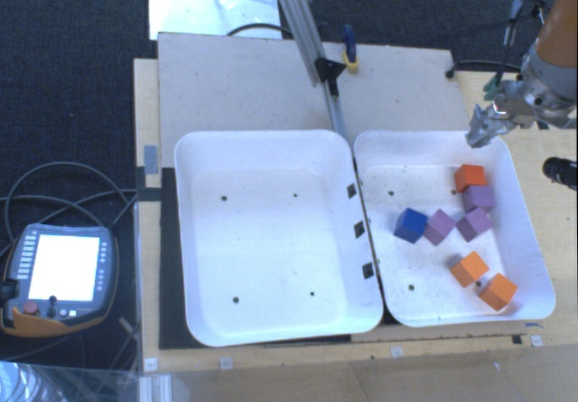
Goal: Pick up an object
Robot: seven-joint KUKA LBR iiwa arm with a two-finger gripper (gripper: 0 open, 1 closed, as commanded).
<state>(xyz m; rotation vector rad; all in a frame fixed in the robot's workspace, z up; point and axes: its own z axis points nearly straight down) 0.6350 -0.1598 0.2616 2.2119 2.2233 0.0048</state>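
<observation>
Gripper [486,127], finger state indiscernible, hovers upper right over right bin [524,201]; nearest orange block [470,177] below it looks light, rigid; grasp across opposite flat faces.

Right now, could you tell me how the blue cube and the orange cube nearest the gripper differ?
The blue cube is dark blue; the orange cube is orange-red. The blue cube sits at the left edge of the cluster, nearer the right bin's middle; the orange cube lies at the far end, just below the gripper. The blue cube touches a purple cube on one side. Both look alike in size and rest in the right bin.
</observation>
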